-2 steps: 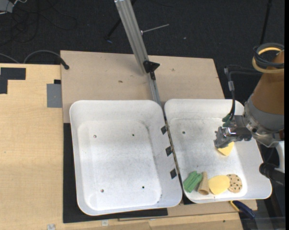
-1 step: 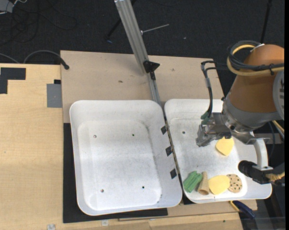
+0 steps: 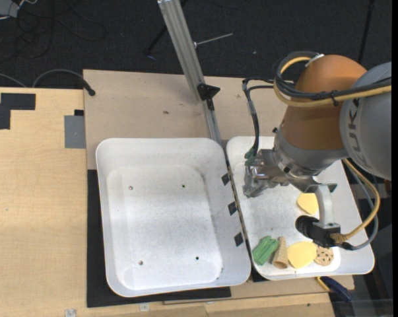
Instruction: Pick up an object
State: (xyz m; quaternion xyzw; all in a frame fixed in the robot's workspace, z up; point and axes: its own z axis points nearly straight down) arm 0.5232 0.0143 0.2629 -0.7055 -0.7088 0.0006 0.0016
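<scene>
2 shallow white bins sat side by side on the counter point(image 3: 40, 197). The left bin point(image 3: 113, 157) showed a speckled floor with a few small dark dots. A slanted metal rail point(image 3: 185, 51) rose from behind the seam between the bins.

The right bin point(image 3: 357, 259) carried every candidate object, all bunched at its near end: a green ridged piece point(image 3: 265, 249), just beside it a tan cone-like piece point(image 3: 280, 253), then a yellow rounded piece point(image 3: 301, 255) touching a small speckled cookie-like piece point(image 3: 324, 257). Another yellow piece point(image 3: 307, 203) lay farther back, near a black fitting point(image 3: 315, 230) on the arm's cabling.

The tool point(image 3: 253, 182) hung low over the right bin's left part, close to the dividing wall and well apart from the cluster. Whether its fingers were wide or narrow could not be told from this slant, and nothing was visible between them.

From here, I judged the main risk to be a close on bare bin floor, since the tool stood away from every object. A descent so near the wall could also scrape the rim. If it moved to the cluster, the packed pieces might be nudged apart or 2 caught together.
</scene>
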